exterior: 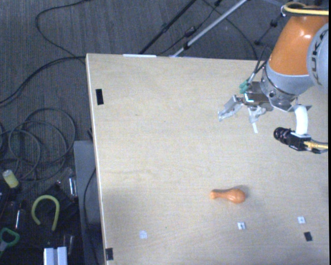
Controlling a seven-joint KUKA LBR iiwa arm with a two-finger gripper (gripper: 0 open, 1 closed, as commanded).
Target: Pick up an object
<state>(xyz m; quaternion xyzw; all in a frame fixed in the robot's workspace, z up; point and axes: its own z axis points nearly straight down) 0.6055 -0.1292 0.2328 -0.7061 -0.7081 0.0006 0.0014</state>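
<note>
Orange pear-shaped object [229,195] lies alone on tan board [165,148], low centre.
Gripper [241,114] hovers well apart, upper right; fingers spread, nothing between them.

Matt pale wooden bench top [165,148] — glossy orange band [298,46], smooth orange object [229,195].

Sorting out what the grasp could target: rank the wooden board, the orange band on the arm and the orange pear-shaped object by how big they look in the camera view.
1. Wooden board, by far the largest.
2. Orange band; it sits nearer the camera, so its true size is unsure.
3. Orange pear-shaped object, the smallest.
</note>
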